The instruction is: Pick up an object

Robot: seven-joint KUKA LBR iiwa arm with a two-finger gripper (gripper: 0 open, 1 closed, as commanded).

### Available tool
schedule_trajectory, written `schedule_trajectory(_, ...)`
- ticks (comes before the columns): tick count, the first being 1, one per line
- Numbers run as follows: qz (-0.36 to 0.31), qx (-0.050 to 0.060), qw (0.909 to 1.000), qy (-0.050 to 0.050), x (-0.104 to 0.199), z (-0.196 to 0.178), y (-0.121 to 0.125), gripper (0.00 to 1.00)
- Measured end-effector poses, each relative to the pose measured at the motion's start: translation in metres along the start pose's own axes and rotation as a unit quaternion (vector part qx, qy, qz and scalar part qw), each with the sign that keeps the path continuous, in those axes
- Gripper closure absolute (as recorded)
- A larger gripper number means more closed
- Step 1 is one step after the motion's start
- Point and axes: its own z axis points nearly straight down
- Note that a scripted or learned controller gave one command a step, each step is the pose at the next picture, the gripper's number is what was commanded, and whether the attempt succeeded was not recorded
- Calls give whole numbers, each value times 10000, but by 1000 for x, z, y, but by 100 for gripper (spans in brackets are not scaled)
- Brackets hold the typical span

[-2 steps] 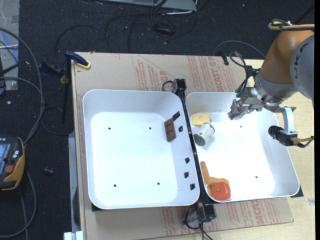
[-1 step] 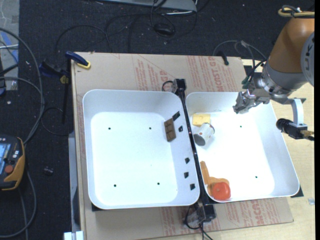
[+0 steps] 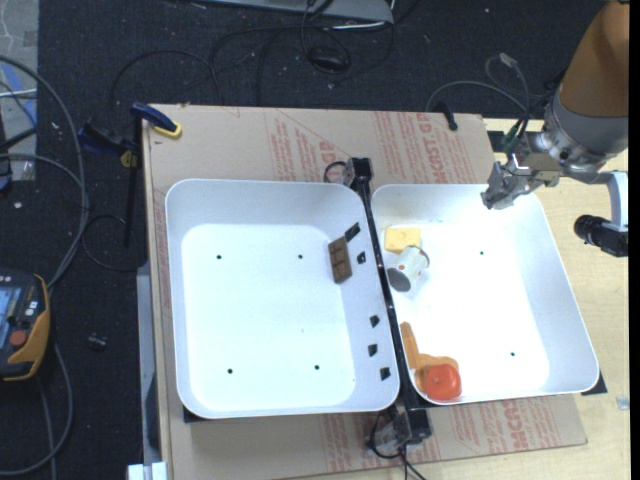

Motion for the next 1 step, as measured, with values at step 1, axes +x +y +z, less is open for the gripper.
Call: schedule_trajectory(1,-17,23,10000,8,52,0,-5,100)
